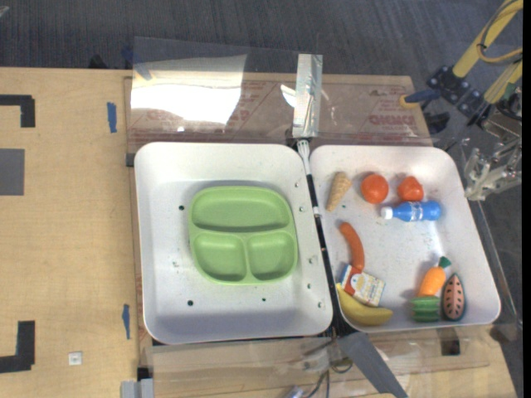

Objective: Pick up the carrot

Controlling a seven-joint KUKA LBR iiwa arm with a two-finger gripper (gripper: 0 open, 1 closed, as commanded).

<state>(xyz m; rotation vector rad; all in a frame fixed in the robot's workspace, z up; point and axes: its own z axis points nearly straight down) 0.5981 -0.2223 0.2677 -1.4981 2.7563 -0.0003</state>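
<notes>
The carrot (431, 281) is a short orange toy with a small green top. It lies in the right bin (474, 239), near that bin's front right corner. A green piece (426, 309) touches its lower end, and a brown seeded slice (453, 297) lies against its right side.
The right bin also holds a banana (365, 310), a snack packet (363, 286), a red sausage (353, 240), a cone (337, 189), two orange-red round fruits (374, 188) and a blue bottle (412, 212). A green divided plate (243, 232) sits in the left bin (158, 247).
</notes>
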